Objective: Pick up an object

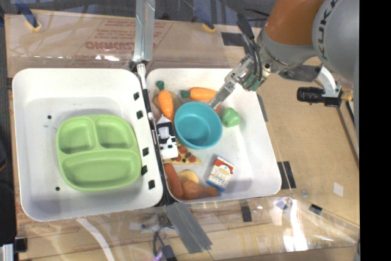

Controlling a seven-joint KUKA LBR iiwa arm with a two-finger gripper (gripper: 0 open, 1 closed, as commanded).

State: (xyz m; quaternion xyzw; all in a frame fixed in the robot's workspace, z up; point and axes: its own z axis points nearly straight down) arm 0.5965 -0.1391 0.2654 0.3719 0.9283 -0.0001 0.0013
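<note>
The right bin holds a heap of toy food. A teal bowl lies in its middle. One orange carrot sits behind the bowl and another carrot at its left. A small green piece rests at the bowl's right. My gripper reaches down from the upper right, its tip low between the back carrot, the green piece and the bowl's far rim. Nothing visibly hangs from it.
A small printed carton, a brown sausage, a pizza slice and a black-and-white item lie toward the bin's front. The left bin holds a green divided plate. A ridge with clips separates the bins.
</note>
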